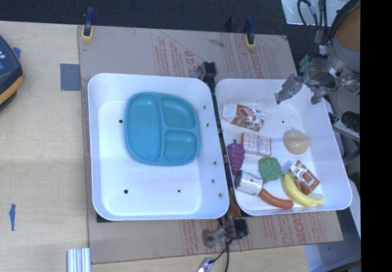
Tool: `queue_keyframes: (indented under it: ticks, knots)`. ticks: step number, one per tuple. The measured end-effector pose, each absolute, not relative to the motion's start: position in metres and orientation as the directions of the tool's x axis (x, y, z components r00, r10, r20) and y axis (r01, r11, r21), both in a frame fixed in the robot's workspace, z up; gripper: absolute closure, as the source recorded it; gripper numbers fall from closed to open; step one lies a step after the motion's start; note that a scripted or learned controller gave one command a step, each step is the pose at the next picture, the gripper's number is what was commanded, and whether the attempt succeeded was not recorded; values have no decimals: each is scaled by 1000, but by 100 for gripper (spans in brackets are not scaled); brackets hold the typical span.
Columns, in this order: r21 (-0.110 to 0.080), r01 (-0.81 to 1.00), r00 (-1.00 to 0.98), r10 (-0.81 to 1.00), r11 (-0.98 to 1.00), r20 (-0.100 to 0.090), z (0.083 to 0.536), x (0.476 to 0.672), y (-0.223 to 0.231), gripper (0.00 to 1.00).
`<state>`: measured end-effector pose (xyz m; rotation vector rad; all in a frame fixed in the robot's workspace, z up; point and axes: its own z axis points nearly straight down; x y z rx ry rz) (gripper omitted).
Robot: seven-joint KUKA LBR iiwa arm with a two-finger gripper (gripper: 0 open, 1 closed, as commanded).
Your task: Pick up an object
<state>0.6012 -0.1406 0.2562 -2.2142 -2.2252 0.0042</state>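
We're in the approach here: the gripper (pixel 301 88) hangs over the upper right corner of the right bin (pixel 334 142), fingers spread with nothing between them. No pick yet. The nearest candidate, I'd say, is the pale round object (pixel 296 141), lying below the gripper toward centre right, clear of its neighbours. The next move calls for a shift down-frame and a descent over it. The rest of the clutter, banana (pixel 300 194) included, sits lower right; the left bin (pixel 98 142) holds a blue tray (pixel 162 128)

plate (pixel 162 128) in left bin (pixel 98 142), food in right bin (pixel 334 142)
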Motion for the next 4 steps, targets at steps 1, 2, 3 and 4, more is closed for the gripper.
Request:
queue_keyframes:
  ticks: [1, 2, 3, 4]
  knots:
    - [-5, 1000, -6, 1000, 6, -1, 181, 612, -99, 0]
    - [4, 1000, -7, 1000, 7, 2, 109, 640, -102, 0]
    - [12, 1000, -7, 1000, 7, -1, 104, 662, -95, 0]
    - [12, 1000, -7, 1000, 7, 0, 104, 662, -95, 0]
